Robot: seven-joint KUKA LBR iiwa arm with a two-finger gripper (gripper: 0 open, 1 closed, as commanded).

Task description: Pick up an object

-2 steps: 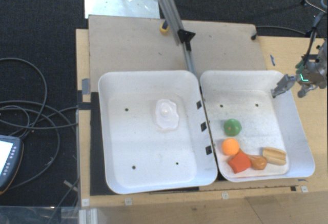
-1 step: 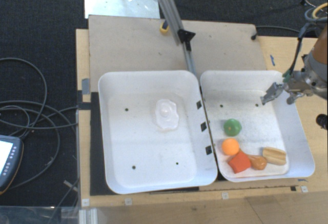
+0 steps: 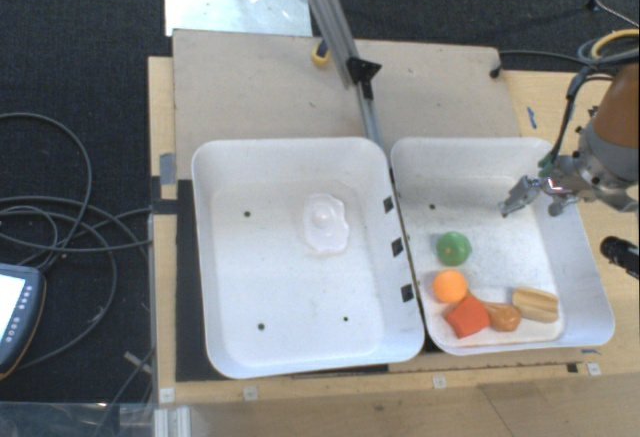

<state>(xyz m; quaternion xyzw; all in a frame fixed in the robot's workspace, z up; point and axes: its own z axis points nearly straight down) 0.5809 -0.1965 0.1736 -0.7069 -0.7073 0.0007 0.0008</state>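
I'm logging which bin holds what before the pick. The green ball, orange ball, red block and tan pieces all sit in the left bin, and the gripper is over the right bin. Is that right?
Not quite: the camera view shows the green ball, orange ball, red block and tan pieces in the right bin, not the left. The gripper is over the right bin, as you said.

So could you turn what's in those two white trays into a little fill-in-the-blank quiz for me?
1. The green ball lies in the ____ bin as the camera sees it.
2. Just below the green ball sits a ball coloured ____.
3. The white fried-egg-shaped piece lies in the ____ bin.
4. The gripper hangs over the ____ bin.

Missing words: right; orange; left; right
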